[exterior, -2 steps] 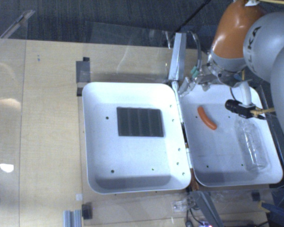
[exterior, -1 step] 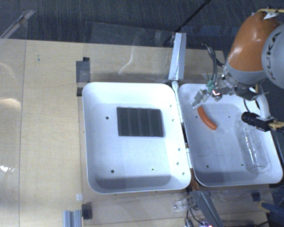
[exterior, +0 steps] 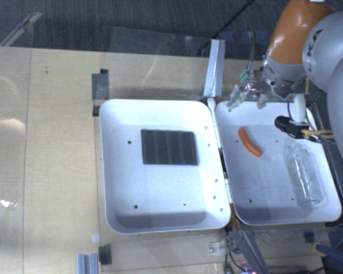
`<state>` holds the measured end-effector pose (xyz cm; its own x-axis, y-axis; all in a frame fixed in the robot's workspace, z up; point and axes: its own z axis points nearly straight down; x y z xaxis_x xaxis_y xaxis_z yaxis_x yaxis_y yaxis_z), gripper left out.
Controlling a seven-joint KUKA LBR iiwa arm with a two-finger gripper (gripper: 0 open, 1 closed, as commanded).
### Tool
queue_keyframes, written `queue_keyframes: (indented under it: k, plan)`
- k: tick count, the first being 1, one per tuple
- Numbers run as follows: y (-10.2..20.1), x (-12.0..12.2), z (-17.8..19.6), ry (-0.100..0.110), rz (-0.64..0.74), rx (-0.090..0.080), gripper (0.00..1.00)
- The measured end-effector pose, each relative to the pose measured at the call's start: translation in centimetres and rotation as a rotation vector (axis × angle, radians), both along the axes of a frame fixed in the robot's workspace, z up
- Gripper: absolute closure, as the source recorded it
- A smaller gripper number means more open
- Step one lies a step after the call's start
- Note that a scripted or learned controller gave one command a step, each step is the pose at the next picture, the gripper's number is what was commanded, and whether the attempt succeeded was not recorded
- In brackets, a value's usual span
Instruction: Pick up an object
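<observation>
Barely visible clear bottle (exterior: 304, 174), right bin (exterior: 274, 210).

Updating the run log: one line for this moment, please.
gripper: above right bin far edge, holding nothing | orange sausage, clear bottle: in right bin | dark grey mat: left bin

We take this for a robotics lab: a pale wooden bench (exterior: 46, 170) carries two shallow white bins (exterior: 160, 221), fixed side by side with a metal bracket (exterior: 214, 68) just left of the gripper (exterior: 248, 93), loose cables (exterior: 246, 261) trailing below, dark carpet (exterior: 131, 4) beyond.
</observation>
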<state>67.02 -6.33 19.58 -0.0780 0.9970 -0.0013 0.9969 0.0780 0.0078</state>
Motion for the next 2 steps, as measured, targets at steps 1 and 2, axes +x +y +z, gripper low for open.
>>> queue_keyframes:
  k: [1,2]
  plan:
    - [-3.1,-1.7,-10.6,0.002,0.284,-0.001,0.00]
    - [-3.0,-1.5,-9.4,-0.005,0.285,-0.002,1.00]
